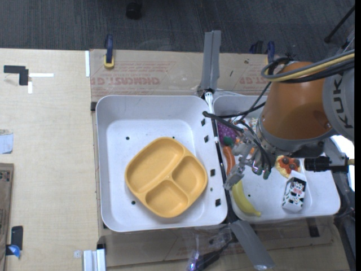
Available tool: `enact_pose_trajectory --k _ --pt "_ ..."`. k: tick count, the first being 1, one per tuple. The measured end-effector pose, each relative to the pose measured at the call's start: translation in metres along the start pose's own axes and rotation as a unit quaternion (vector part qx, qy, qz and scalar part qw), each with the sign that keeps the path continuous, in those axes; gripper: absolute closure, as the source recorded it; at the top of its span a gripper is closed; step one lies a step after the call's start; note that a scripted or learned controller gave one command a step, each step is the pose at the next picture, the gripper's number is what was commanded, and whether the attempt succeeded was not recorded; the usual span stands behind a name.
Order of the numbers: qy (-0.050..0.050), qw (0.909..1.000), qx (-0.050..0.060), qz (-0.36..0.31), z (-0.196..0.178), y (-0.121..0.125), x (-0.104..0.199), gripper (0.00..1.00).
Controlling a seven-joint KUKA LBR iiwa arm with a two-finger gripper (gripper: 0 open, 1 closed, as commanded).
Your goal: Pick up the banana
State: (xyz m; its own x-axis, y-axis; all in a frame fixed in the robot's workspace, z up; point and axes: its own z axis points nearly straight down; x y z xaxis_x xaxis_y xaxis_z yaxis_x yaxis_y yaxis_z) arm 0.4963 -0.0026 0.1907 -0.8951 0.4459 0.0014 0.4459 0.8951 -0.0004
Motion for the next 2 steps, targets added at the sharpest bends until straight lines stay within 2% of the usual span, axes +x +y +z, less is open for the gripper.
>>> enact_pose_trajectory --k 1,2 --pt "-0.001 1.0 0.0 0.003 -0.009 -0.001 -0.002 1.0" --pt "0.0 0.9963 0.0 0.086 0.029 -0.108 -0.033 1.0"
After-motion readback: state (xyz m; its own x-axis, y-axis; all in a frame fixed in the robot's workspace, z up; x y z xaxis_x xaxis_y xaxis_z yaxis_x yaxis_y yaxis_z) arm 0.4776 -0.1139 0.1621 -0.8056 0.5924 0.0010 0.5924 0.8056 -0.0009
